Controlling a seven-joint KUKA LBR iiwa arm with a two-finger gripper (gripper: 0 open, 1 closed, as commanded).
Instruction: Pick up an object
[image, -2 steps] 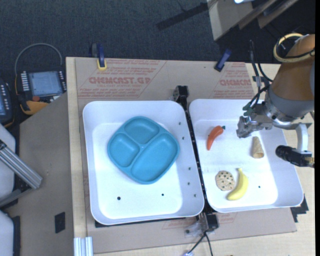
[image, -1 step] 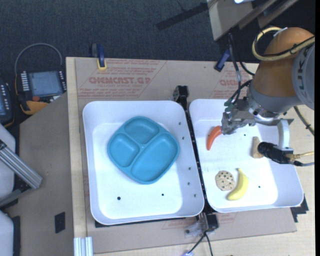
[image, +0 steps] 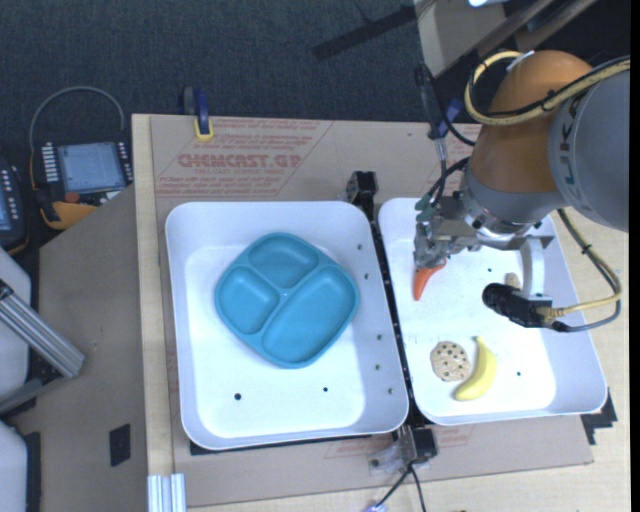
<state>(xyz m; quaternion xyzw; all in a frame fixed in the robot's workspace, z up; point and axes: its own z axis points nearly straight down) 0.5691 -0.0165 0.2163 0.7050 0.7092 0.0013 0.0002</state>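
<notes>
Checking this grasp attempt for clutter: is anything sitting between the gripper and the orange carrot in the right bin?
Nothing visible does. The gripper is right at the upper end of the carrot, which hangs tilted below it in the right bin. The cookie and banana lie apart, lower in that bin.

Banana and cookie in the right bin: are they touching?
Cannot tell. In the camera view the banana lies right against the cookie with no white bin floor visible between them at their closest edges, but the slant could hide a small gap.
</notes>
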